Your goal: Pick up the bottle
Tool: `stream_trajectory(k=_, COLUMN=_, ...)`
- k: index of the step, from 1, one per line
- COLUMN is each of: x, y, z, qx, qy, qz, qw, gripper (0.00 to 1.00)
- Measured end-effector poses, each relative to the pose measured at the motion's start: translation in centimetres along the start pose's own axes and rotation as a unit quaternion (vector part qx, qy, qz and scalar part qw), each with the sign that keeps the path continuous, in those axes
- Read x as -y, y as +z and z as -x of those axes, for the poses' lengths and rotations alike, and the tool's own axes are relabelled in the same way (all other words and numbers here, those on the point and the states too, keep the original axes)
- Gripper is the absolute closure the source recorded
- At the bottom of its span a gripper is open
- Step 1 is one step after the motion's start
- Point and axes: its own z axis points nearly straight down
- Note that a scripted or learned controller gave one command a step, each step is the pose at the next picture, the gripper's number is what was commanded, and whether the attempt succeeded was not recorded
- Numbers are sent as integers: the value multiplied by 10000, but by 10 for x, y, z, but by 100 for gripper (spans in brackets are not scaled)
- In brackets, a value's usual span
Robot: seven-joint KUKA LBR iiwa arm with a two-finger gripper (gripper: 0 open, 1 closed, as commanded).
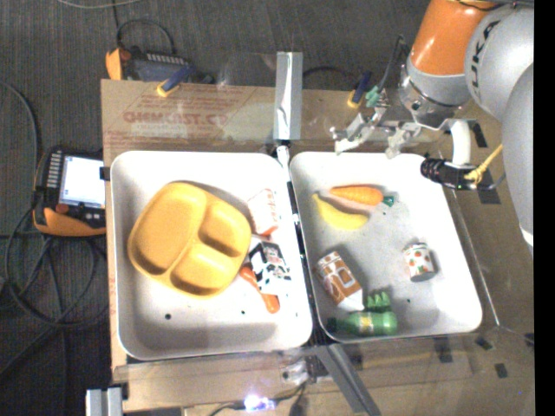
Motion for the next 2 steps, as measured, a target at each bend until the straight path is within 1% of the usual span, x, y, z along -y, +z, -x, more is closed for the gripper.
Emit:
stream_trajectory(k=1, x=66, y=141, z=69, qx=5, qy=446, qz=15, qw=9990, gripper=0)
stream_trajectory(k=2, x=178, y=157, z=40, qx=22, qy=137, qz=83, qw=9999, gripper=0)
